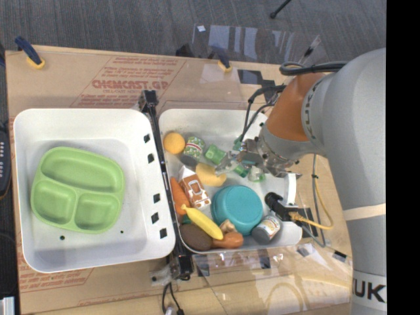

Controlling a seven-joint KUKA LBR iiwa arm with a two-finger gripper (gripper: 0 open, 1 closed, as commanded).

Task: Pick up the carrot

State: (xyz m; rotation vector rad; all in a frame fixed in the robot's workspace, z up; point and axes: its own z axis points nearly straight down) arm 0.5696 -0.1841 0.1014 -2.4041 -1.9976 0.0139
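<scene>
While our pincer [244,155] hangs over the right bin's [169,118] toy clutter, grip state impossible to tell, we see the carrot [179,195] against the left wall, untouched.

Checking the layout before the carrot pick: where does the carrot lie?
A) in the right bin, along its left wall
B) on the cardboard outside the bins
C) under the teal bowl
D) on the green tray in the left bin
A: the carrot lies in the right bin, against its left wall, beside the banana.
</scene>
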